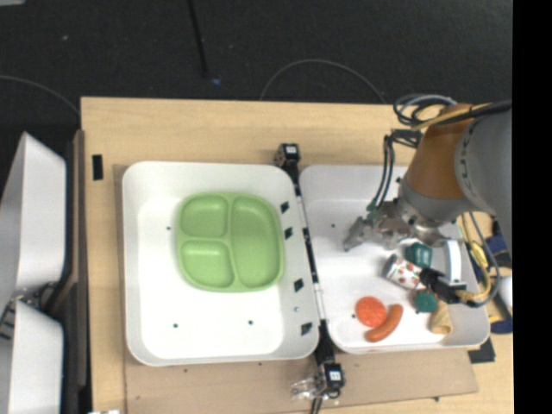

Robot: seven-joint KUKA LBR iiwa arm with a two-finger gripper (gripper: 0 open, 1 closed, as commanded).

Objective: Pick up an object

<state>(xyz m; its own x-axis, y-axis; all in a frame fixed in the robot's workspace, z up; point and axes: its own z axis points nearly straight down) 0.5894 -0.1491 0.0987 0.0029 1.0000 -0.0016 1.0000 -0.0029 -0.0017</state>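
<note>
Tool (355, 235) hangs over the right bin (345, 188), fingers seemingly apart, arm partly hiding small objects (405, 272).

The grey arm with its orange band (448, 166) is cut off toward the right and hides the right-hand shallow white bin's (345, 197) far right corner. The small teal and white objects (418, 261) beneath the wrist are too blurred to identify.
</note>
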